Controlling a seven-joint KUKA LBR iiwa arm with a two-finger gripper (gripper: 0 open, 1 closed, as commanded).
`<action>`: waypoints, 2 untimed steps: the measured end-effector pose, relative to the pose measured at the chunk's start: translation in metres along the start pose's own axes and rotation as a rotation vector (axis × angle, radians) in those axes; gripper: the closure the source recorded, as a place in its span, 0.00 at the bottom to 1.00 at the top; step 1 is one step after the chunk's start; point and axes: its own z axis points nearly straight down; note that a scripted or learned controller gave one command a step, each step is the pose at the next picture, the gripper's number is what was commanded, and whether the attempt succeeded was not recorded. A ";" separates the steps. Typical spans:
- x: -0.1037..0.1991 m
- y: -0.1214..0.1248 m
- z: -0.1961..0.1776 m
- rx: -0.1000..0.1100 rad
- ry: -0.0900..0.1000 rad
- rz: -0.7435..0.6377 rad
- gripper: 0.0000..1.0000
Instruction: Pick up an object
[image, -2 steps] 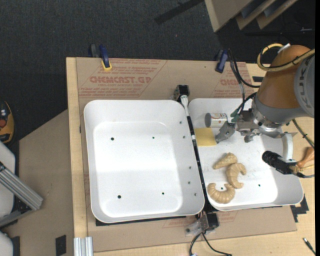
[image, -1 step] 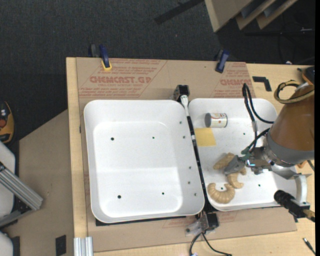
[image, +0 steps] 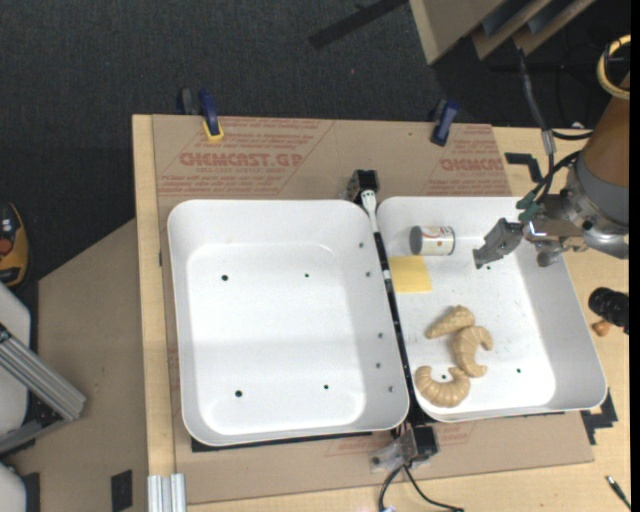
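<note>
A: Which thing's worth grabbing in the right bin (image: 560, 300)?

B: Three croissants (image: 458, 350) sit in a bunch near its front edge, nearer the front left corner. They look like light plastic or foam fakes, prob. stiff w/ a smooth skin, so not fragile but could slip. I'd pinch one across the fat middle, not the thin curled tips. They touch each other, so fingers may nudge a neighbour.

A: Other options?

B: A small can (image: 432, 240) lies on its side near the back left corner. Light, hard, round, so it'd prob. roll unless squeezed across the barrel. Just in front of it, a yellow square (image: 411, 274) lies flat against the left wall. Looks thin, maybe a sponge or card, hard to get under.

A: Gripper (image: 497, 244)?

B: It hangs over the back part of the right bin, just right of the can, nothing between its tips. Whether it's spread or closed, can't tell; it reads as one dark shape from this angle.

A: Anything cut off?

B: The arm (image: 600, 170) runs off the right side. Can label's too small to read. Left bin (image: 280, 400) has dark dots only.
</note>
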 end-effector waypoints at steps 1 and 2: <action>0.029 0.010 0.109 0.027 0.006 0.002 0.00; 0.001 -0.028 0.161 0.028 0.005 0.009 0.00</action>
